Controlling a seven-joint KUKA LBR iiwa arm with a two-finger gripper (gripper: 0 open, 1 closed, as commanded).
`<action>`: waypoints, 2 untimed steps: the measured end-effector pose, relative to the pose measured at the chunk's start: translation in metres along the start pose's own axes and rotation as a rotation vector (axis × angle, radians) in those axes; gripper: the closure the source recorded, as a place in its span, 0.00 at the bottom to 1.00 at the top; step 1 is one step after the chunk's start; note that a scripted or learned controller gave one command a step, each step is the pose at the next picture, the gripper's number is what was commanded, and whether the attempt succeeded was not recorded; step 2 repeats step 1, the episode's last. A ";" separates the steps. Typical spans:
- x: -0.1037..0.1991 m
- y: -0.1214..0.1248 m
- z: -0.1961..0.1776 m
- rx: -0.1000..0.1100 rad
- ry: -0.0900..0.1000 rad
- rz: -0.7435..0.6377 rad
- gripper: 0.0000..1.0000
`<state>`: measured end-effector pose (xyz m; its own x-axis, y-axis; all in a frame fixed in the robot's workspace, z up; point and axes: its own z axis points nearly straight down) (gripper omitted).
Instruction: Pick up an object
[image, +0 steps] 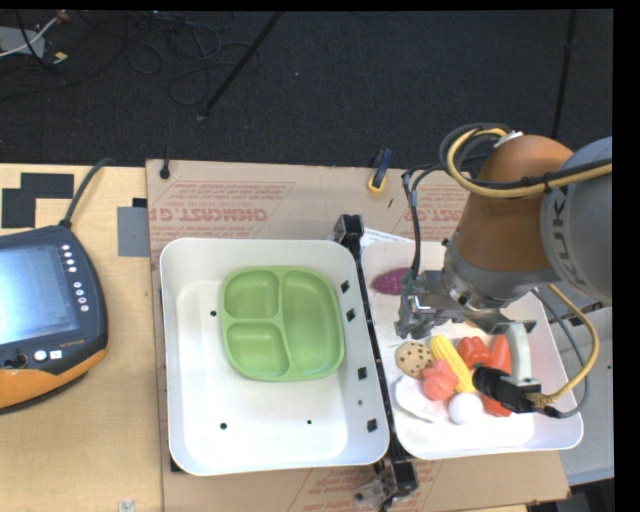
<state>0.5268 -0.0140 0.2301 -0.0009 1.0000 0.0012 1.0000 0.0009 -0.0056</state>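
Egg: smooth white plastic egg, rounded.
Corn: ridged yellow plastic corn cob, long axis running diagonally, upper-left to lower-right.
Pincer: my metal two-finger pincer; grip state hidden, cannot tell.

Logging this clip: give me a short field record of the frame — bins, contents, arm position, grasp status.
left bin: holds a green divided plate, lying flat
right bin: holds a pile of toy food
toy food seen: cookie, yellow corn, pink piece, white egg, purple piece apart near the far edge
arm: reaches in from the right, wrist above the right bin
gripper: low over the pile's left side, beside the cookie
grasp status: no object visibly between the fingers
off bench: handheld pendant at left
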 end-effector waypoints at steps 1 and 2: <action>-0.003 0.015 0.012 -0.002 -0.002 0.000 1.00; -0.003 0.015 0.012 -0.002 -0.002 0.000 1.00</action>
